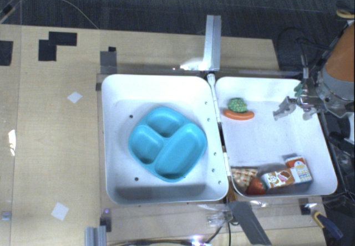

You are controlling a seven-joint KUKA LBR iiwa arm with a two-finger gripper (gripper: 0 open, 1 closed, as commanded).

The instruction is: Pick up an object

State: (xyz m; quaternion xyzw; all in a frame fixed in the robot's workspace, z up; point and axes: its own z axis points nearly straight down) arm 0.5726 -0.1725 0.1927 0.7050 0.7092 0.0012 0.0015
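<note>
Hovering pincer [289, 105] faces broccoli [237, 104] atop carrot [239, 114].

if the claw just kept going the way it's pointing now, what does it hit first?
The claw points left across the right bin. Carried straight on, it would probably meet the orange carrot and green broccoli by the divider first, though its height above the bin floor is unclear from this slant.

Wooden bench [50, 145] bears two white bins [113, 128].
</note>
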